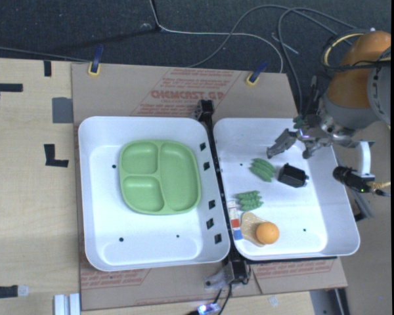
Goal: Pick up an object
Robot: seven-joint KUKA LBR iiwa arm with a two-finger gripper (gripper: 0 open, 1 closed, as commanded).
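The right bin (328,235) holds several small items: a green ridged piece (263,169), a black block (292,175), a second green piece (248,199), an orange ball (267,232) resting on a tan disc (249,227), and a thin red, white and blue stick (234,220) by the left wall. My gripper (294,144) hangs over the back of this bin, above and slightly behind the black block. Its two fingers are spread wide with nothing between them.
The left bin (95,195) carries a green divided plate (160,176). Black clips run along the divider between the bins (211,169). Cables trail over the dark backdrop behind the bench. The arm's orange band (361,64) sits at the right.
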